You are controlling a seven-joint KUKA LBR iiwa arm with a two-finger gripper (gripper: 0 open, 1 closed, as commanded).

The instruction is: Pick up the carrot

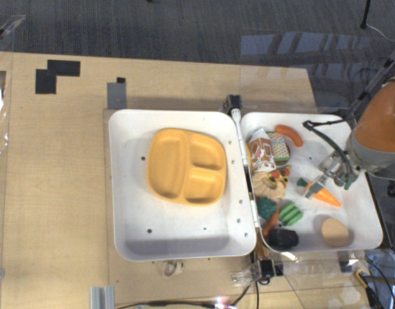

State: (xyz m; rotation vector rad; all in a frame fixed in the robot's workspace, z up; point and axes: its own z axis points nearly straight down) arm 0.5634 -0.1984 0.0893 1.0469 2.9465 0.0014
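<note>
You are looking at the carrot [325, 197] lying in the right bin [371, 219], toward its right-hand side, with its orange tip pointing to the lower right and its green end [308, 188] pointing left. It is resting on the white floor of the bin, not lifted. The gripper [337, 172] is hanging just above and beside the carrot's upper edge, reaching in from the right under the grey wrist and orange band of the arm [382, 131]. You are not getting a clear look at its fingers from this angle, so whether it is spread or closed cannot be told, and nothing is showing the carrot clamped between them.

Below the carrot, a tan, potato-like piece [335, 232] is sitting near the bin's lower right corner. To the left of the carrot you are seeing a cluster of toy food: a green ridged item [289, 213], a dark object [283, 238] at the bottom edge, a printed package [262, 154] standing near the bin's left wall, and a red sausage [289, 134] lying near the top.

In the left bin [129, 172], a yellow divided tray [187, 165] is lying near the middle, well apart from the carrot. Both bins are sitting side by side on the wooden bench [49, 192].
</note>
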